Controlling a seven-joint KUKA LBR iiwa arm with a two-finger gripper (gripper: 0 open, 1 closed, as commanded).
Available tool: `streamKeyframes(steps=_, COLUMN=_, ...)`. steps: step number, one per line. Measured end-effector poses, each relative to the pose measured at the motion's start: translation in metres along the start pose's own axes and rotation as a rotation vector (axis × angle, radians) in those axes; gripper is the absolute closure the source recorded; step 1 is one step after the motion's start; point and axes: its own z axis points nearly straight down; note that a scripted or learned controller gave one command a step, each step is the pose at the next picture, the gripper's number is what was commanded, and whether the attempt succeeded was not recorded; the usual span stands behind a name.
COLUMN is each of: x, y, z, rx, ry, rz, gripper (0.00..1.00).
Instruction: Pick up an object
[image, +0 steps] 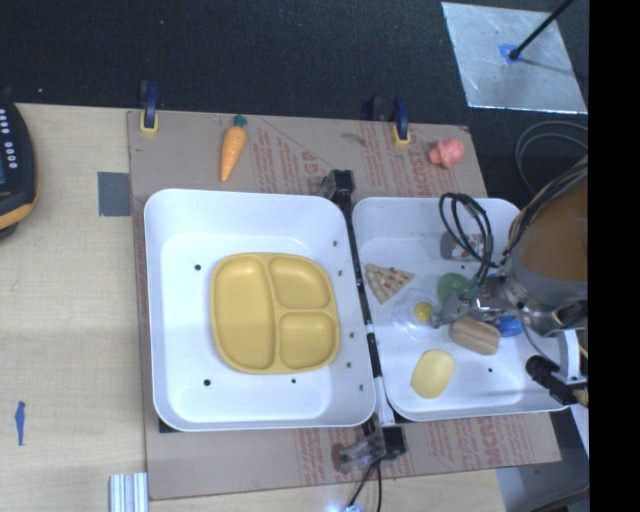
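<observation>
— what's nearest the front edge of the right bin (400, 408)?
— a yellow lemon-like piece (432, 373), loose and likely easy to reach. just behind it lies a tan block (474, 335), touching the gripper (482, 300).
— holding it?
— can't tell; the jaws are hidden under the wrist.
— and further back?
— a pizza slice (388, 280), then a carrot (231, 149) on the table's far edge.

Cardboard sheet's (300, 160) red print unreadable
</observation>
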Motion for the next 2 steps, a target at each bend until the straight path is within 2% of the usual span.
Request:
streamKeyframes(steps=1, x=-0.008, y=0.079, z=-0.004, rx=0.004, ry=0.012, rz=-0.003, gripper=0.0)
streamKeyframes(steps=2, x=-0.028, y=0.129, z=-0.05, rx=0.006, ry=0.018, rz=-0.005, gripper=0.0)
